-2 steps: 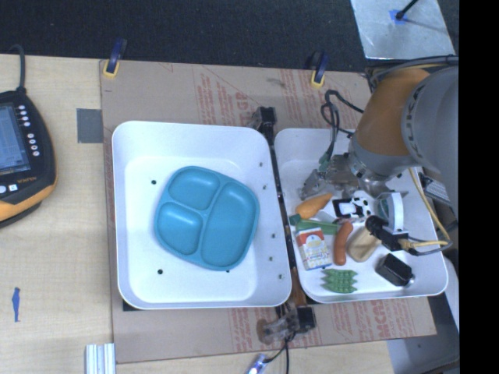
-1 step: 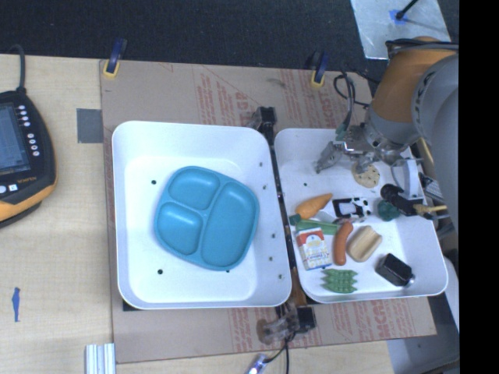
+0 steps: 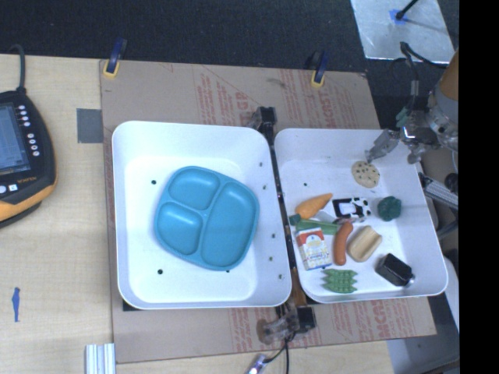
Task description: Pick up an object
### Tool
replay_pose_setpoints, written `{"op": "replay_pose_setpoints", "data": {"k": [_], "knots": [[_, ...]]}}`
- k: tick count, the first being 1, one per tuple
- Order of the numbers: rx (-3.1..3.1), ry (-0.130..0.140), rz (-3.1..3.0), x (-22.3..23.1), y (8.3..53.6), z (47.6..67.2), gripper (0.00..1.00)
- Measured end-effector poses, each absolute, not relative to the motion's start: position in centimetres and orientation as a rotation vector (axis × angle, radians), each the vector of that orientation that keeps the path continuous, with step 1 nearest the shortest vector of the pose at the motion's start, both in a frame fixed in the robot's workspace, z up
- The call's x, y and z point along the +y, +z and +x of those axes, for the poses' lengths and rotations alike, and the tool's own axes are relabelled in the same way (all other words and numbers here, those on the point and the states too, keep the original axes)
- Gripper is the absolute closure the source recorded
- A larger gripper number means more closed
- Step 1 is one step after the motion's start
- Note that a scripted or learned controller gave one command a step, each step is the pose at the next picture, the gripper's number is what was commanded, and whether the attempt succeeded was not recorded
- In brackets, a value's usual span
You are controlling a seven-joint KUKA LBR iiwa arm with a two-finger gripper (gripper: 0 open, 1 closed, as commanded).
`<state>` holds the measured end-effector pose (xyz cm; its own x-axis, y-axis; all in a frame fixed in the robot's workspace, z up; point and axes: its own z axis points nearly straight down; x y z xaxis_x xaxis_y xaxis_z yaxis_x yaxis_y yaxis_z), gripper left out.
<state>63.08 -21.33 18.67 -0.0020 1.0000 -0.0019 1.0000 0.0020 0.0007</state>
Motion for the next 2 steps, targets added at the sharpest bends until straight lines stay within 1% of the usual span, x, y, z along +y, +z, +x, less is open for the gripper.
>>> {"op": "replay_pose_setpoints", "data": {"k": [1, 2], "knots": [[2.23, -0.006, 2.22, -15.5, 13.7, 54.7, 0.0], [2.225, 0.0, 2.216, -17.4, 9.3, 64.7, 0.0]]}}
